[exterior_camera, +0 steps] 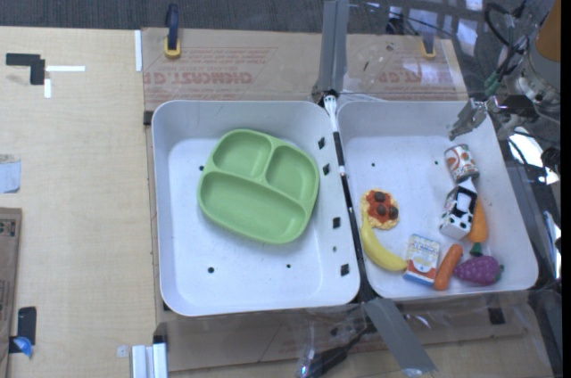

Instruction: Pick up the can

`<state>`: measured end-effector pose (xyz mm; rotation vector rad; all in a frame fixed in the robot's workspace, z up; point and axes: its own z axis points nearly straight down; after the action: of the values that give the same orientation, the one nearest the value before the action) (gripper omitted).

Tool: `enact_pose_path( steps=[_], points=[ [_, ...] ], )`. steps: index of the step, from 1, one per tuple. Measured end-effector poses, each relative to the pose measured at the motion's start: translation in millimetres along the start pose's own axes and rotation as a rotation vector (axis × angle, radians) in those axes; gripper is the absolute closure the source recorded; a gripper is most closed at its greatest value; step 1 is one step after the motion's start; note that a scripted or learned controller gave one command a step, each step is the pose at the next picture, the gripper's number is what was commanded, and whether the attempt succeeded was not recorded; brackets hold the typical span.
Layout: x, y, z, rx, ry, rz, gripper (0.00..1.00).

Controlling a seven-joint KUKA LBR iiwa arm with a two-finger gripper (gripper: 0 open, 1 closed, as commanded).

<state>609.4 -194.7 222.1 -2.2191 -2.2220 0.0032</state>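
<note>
Two bins: nearest in the right bin (pixel 522 216) lie grapes (pixel 477 269), carton (pixel 421 257) and banana (pixel 381 250); farther, the can (pixel 459 162) lies apart from the gripper (pixel 470 118), jaw state unclear.

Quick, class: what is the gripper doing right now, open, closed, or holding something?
Gripper: above the far right corner of the right bin, holding nothing; open or closed cannot be told. The can lies in the bin just below it.
</note>
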Motion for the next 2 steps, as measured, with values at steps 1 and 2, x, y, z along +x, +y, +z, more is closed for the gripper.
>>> enact_pose_path(
  steps=[1, 2],
  points=[
    [-18, 34, 120, 0.004, 0.012, 0.101, 0.00],
    [-13, 20, 128, -0.006, 0.005, 0.070, 0.00]
  ],
)
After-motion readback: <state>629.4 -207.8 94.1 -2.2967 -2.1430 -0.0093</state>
